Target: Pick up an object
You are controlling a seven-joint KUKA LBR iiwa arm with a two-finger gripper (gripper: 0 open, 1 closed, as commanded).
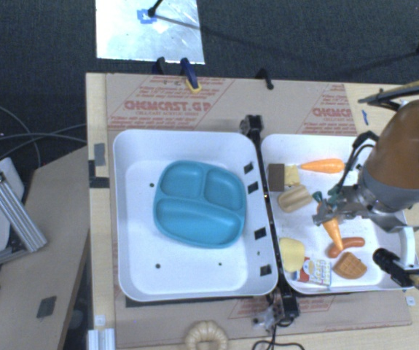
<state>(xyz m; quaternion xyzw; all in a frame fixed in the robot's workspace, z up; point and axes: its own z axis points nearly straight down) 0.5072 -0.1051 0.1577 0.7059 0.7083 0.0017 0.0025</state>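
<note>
Toy food of hard plastic fills the right white bin (278,148); the short orange plastic carrot (332,232) lies just under the gripper (326,211). It looks light, stiff and smooth, so I would grasp it across the thick end. Whether the tool is open I cannot tell. I count two carrots, with the long orange one (322,166) near the bin's far wall, one sausage (346,245), one waffle (350,266). The left white bin (132,195) holds one blue divided plastic plate (199,203).

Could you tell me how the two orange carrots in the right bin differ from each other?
The upper carrot lies nearly level near the bin's far side, well apart from the claw. The lower carrot points slantwise, sits just under the claw, and looks shorter, since part of it is hidden. Both are orange and tapered, lying in the right bin.
</note>
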